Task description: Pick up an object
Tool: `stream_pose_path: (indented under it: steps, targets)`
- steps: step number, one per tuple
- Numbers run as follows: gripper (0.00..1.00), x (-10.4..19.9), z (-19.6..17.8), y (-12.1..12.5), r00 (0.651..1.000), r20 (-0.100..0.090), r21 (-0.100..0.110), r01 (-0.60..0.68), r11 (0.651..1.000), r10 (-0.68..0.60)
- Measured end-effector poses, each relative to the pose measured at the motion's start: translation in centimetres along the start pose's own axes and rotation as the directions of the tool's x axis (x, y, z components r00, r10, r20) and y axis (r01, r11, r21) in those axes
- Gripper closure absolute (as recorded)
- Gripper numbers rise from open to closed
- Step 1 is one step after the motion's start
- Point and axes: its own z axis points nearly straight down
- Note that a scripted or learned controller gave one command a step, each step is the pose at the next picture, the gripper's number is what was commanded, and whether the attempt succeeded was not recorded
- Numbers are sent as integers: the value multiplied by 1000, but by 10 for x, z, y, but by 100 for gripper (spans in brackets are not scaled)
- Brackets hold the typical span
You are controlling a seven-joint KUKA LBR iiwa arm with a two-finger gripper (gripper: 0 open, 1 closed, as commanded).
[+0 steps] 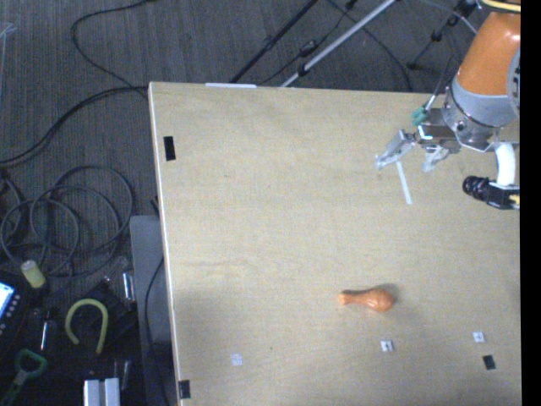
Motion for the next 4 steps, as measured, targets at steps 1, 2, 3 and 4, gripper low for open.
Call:
stream_pose_path:
  steps: [1,2,3,4]
  targets:
    - [0,-11,58,31,983,6,0,181,983,-181]
    - [0,-38,134,28,907,5,0,421,907,-421]
    - [0,-27,148,32,882,5,-1,472,882,-472]
    - [100,-26,138,32,882,7,-3,471,882,-471]
